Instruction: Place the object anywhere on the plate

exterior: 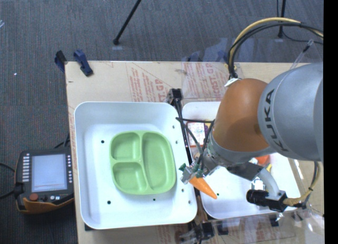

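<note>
The arm reaches in from the right and bends low over the wall between the two white bins. Its gripper is at the near end of that wall, just beside the right edge of the left bin. An orange carrot (a toy one, it seems) sticks out below the gripper, pointing toward the lower right, and its thick end with some green is at the fingers. The jaws look clamped on the carrot at this green end, although the wrist hides a part of them.

The green plate with three compartments lies in the middle of the left bin, flat on the floor of it. The carrot is near the right rim of the plate but apart from it, over the left edge of the right bin.

On the floor to the left of the bench rests a teach pendant with a grey screen.
</note>
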### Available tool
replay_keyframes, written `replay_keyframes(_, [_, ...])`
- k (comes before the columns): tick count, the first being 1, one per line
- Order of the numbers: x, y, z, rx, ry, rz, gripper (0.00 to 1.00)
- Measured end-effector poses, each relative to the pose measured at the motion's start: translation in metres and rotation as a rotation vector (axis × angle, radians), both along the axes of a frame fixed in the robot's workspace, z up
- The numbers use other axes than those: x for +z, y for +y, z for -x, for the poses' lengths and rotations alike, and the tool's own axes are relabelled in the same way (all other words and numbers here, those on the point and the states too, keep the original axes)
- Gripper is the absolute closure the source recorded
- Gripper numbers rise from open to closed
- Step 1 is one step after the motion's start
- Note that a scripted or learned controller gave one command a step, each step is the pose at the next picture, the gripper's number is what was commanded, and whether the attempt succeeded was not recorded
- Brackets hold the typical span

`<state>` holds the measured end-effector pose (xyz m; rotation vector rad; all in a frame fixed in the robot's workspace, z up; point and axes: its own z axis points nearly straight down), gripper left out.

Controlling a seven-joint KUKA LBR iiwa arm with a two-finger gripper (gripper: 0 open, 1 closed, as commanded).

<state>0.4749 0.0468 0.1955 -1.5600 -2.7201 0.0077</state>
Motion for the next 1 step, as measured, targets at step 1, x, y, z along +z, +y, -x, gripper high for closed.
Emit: replay_keyframes(1, [0.0836,0.063,-0.0278,-0.079,-0.011,-0.003,1.0])
